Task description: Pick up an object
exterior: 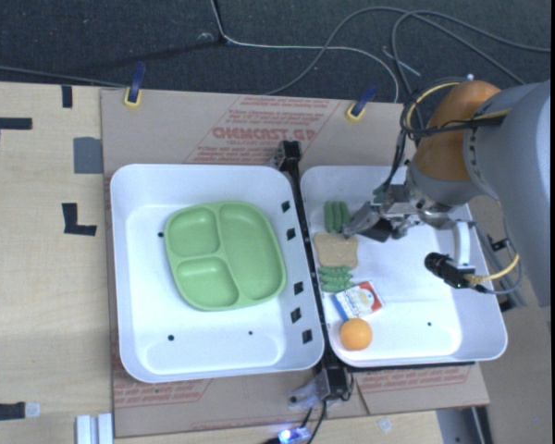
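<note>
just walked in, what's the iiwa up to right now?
It's on a pick attempt. The gripper is low in the right bin, at the tan block and green pieces, nothing visibly held. An orange ball and a small packet lie nearer the front. The left bin holds a green divided plate.

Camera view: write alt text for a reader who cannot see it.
A grey robot arm's claw hovers over the right bin, near a tan block, green pieces, a small packet and an orange ball. The left bin holds a green divided plate.
</note>
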